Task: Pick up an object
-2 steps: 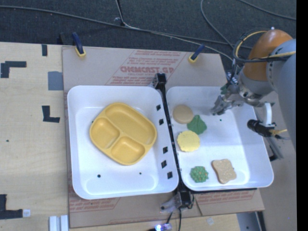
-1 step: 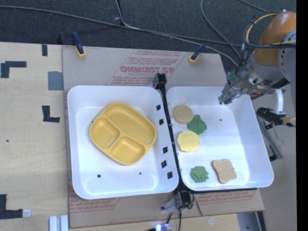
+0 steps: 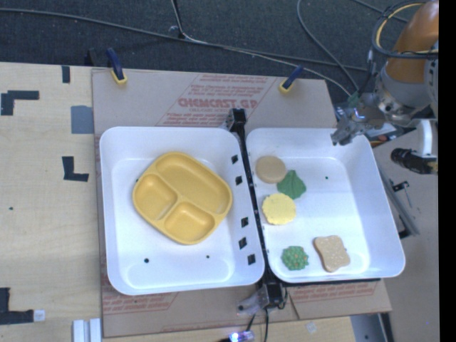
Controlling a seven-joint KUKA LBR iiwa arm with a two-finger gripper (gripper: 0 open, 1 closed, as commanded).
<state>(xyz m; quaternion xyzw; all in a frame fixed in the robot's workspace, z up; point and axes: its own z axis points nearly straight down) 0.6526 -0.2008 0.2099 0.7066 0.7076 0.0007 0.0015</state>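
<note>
Yellow divided plate [image 3: 182, 198] lies in left bin [image 3: 114, 148]; right bin [image 3: 377, 191] holds cookie [image 3: 271, 169], leaf [image 3: 292, 185], broccoli [image 3: 295, 258], toast [image 3: 332, 253]; pincer [image 3: 347, 130] at its far corner, grip state indiscernible.

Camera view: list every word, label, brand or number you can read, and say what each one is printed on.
"CHEMCAST GP": red print, reading only roughly, on the brown protective sheet under the two white bins.
Smaller red lines above and below it on the same sheet: too blurred to read.
Faint red print on the sheet's front edge below the bins: also unreadable.
The yellow tray and the food pieces carry no text.
</note>
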